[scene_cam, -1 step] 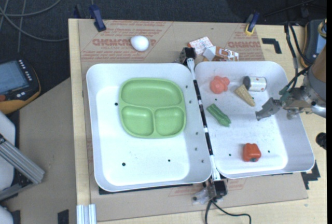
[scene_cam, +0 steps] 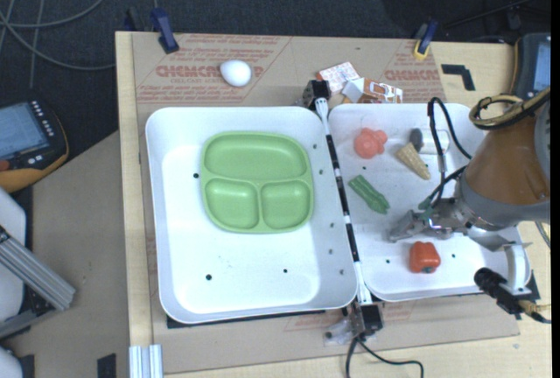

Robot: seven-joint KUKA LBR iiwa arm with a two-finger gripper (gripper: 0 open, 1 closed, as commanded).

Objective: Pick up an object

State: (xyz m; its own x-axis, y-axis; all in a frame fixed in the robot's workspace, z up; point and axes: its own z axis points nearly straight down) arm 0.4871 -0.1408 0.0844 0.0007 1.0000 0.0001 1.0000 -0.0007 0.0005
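Note:
The right bin (scene_cam: pixel 385 280) holds several small objects. A red, tomato-like piece (scene_cam: pixel 424 257) lies near its front. A green, pod-shaped piece (scene_cam: pixel 368 194) lies by the left wall, and a pink-red lump (scene_cam: pixel 370 143) sits at the back. A tan cone (scene_cam: pixel 413 159) and a small grey item (scene_cam: pixel 416 138) lie beside the lump. My gripper (scene_cam: pixel 418 227) hangs low over the bin, just behind the red piece and to the right of the green piece. The wrist with its orange band (scene_cam: pixel 512 171) covers the bin's right side.
In the left bin (scene_cam: pixel 175 219) lies a green divided plate (scene_cam: pixel 257 180). Behind the bins, a white egg-shaped ball (scene_cam: pixel 234 72) and some small cartons (scene_cam: pixel 359 87) rest on the cardboard. A black cable (scene_cam: pixel 437 140) loops over the right bin.

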